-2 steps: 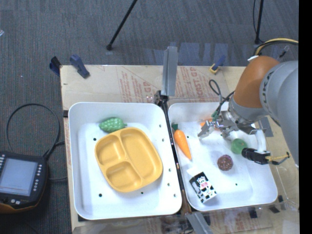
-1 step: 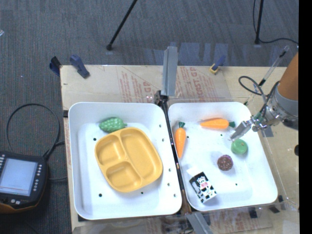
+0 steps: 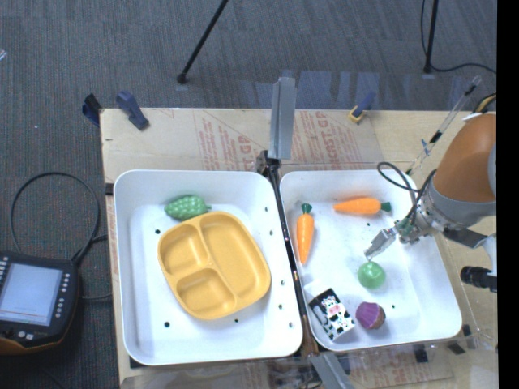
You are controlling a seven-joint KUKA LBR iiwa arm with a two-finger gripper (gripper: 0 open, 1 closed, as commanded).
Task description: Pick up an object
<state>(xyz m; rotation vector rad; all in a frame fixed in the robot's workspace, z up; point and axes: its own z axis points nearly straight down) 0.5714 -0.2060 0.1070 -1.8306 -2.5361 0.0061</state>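
My gripper (image 3: 378,245) hangs in the right bin (image 3: 430,298), reaching in from the right and pointing down-left. Its tip is just above and slightly left of a round green fruit (image 3: 371,275), apart from it by a small gap. One orange carrot (image 3: 305,233) lies upright along the bin's left wall, and a second carrot (image 3: 360,207) lies sideways near the back. At the front sit a small cow-patterned carton (image 3: 334,314) and a purple fruit (image 3: 371,315).
The left bin (image 3: 138,298) holds a yellow divided plate (image 3: 213,263) and a bumpy green vegetable (image 3: 186,207) behind it. A grey post (image 3: 282,124) stands behind the seam between the bins. A cable (image 3: 397,181) loops over the right bin's back.
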